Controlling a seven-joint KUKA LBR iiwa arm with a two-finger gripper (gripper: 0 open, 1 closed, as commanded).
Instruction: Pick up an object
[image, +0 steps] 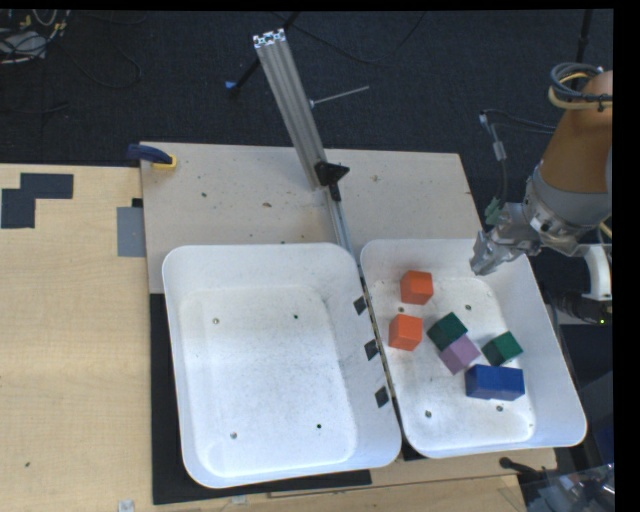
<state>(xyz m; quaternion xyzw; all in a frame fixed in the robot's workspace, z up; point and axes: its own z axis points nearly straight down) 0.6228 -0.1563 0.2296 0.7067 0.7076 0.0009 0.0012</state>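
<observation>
While the end effector (487, 256) hangs over the upper right rim of the right bin (560, 400), the blocks lie below and to its left in the camera view. Nearest is the upper orange block (417, 287); beyond it sit a second orange block (405, 332), two green blocks (446, 329) (502, 348), a purple block (460, 354) and a blue block (494, 382), whose long axis runs left to right. I cannot tell how the end effector is set. No writing or labels are readable.

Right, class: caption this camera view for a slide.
The tool hovers at the right bin's far edge, above six coloured blocks.
</observation>
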